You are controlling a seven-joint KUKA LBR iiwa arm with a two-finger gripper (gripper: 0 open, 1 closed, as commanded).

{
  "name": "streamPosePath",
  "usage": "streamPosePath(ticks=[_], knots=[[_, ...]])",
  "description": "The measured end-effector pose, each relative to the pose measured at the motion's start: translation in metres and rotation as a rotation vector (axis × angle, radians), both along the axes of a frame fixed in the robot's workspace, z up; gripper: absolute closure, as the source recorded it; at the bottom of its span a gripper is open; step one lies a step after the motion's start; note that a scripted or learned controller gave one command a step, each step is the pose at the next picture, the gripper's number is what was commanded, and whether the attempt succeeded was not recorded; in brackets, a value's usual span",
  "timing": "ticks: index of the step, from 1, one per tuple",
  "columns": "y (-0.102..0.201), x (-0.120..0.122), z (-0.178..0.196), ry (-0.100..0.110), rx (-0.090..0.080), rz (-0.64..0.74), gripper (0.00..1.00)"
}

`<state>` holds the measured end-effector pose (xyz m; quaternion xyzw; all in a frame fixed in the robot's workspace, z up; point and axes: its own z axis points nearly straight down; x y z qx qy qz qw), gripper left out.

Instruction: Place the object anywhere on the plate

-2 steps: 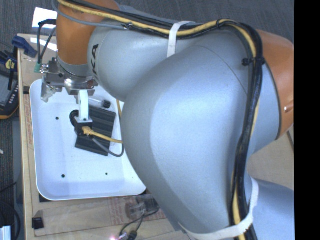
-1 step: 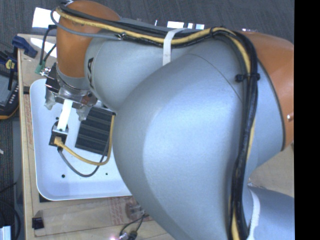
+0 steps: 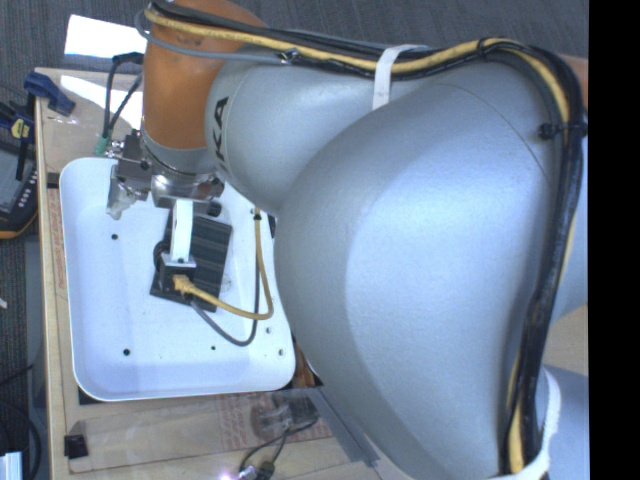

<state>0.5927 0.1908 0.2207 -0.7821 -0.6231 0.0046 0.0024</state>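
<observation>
1 white bin [image 3: 110,358] sits beneath my claw [image 3: 121,204], whose opening and load I cannot tell; with object and plate hidden by my arm [image 3: 420,248], I judge this the reach, needing both located next.

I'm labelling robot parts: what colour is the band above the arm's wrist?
Orange. The band shows best in the camera view, above the white bin.

Even, soft light — broad sheen on the arm [image 3: 430,228] (slightly blurred), faint shadow across the bin [image 3: 110,338].
</observation>
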Motion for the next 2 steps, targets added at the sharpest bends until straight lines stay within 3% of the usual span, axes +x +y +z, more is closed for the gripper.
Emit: streamPosePath(ticks=[1, 2], knots=[[-0.037, 0.006, 0.187, -0.011, 0.005, 0.236, 0.0], [0.018, -0.004, 0.061, -0.003, 0.002, 0.28, 0.0]])
